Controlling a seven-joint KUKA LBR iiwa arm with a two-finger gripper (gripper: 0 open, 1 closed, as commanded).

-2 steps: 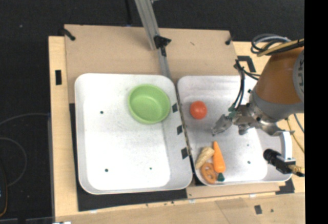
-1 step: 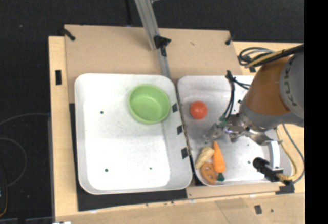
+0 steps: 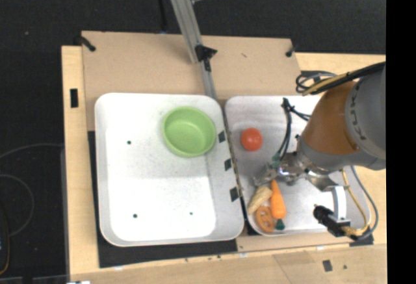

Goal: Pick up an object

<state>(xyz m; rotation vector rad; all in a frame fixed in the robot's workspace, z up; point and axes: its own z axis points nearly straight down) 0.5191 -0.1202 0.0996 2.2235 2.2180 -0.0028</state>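
In the right bin (image 3: 260, 110), a small red ball (image 3: 252, 140) lies near the left wall. Toward the front left corner, an orange carrot (image 3: 278, 201) with a green tip lies beside a pale yellow piece (image 3: 259, 197) and a round orange slice (image 3: 264, 217). My gripper (image 3: 278, 173) hangs low over the right bin, just behind the carrot's upper end and close to the pale piece. The grey and orange wrist (image 3: 335, 127) hides the bin's right half. I see nothing lifted off the bin floor.
A green bowl (image 3: 189, 132) sits at the back right of the left bin (image 3: 130, 211). A metal pole (image 3: 185, 10) slants up from between the bins. Cables (image 3: 312, 80) loop behind the arm.
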